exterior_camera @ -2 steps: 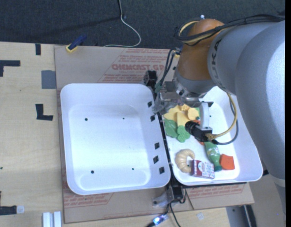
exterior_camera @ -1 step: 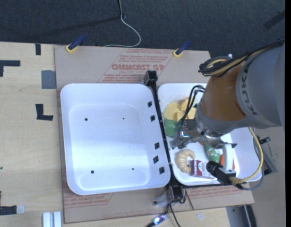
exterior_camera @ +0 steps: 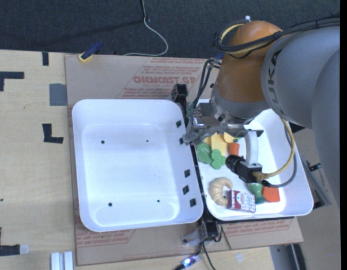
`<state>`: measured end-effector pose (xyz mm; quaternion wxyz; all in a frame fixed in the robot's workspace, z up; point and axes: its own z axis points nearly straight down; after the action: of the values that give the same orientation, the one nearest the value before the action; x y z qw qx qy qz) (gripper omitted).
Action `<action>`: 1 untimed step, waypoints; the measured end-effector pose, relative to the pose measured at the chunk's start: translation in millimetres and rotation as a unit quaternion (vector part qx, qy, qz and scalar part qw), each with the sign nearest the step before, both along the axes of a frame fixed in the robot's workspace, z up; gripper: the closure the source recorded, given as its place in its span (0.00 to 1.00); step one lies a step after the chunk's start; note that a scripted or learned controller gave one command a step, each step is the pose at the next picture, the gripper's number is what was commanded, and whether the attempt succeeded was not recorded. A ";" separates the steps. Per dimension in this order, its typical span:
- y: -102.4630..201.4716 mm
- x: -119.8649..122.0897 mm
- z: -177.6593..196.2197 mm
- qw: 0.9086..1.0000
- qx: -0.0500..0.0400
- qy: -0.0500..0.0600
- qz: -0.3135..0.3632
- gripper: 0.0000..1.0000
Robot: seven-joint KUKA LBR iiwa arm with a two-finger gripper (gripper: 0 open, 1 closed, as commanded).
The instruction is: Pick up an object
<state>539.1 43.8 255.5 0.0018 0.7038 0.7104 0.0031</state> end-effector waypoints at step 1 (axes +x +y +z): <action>79.1 -14.1 -62.5 1.000 -0.001 0.007 -0.001 1.00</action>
<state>525.0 122.9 193.0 -0.0028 0.7042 0.7100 -0.0026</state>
